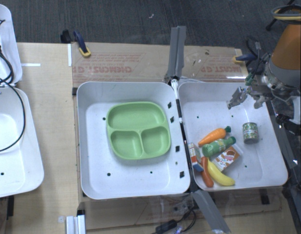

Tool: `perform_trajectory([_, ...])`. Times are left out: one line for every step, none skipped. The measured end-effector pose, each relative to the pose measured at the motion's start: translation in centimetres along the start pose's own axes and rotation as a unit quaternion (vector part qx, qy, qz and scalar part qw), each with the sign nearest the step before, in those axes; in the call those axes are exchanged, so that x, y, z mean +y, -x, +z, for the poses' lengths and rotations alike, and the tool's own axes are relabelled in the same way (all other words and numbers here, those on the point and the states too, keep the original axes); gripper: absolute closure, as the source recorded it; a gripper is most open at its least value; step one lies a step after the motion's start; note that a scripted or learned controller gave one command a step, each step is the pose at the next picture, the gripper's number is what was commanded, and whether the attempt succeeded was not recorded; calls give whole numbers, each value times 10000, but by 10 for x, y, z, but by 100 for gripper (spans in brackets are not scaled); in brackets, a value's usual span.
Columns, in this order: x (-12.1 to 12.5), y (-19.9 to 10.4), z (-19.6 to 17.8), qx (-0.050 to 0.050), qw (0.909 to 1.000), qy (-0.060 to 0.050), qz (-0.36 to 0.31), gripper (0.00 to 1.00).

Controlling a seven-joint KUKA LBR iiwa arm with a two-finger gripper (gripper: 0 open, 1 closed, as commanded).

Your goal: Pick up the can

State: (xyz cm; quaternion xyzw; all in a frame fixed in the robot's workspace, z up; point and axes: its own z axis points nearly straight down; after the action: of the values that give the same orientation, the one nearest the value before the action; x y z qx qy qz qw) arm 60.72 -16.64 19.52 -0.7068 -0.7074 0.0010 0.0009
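Note:
The can (250, 132) is small, with a green label and a silver top, and stands on the floor of the right bin (267, 177) near its right wall. My gripper (247, 100) hangs over the bin's back right part, a short way behind the can and apart from it. It is open with nothing between its fingers. The grey arm with its orange band (290, 45) comes in from the upper right.
Left of the can lie a carrot (213, 136), a green bottle (219, 146), a small juice carton (227, 158), a banana (220, 174) and other toy food. The left bin (91, 179) holds a green divided plate (138, 129). A grey divider post (176, 52) stands between the bins.

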Motion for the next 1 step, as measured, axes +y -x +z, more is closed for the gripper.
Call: perform_trajectory([-52, 52, 27, -2, 10000, 1, 46, 0])
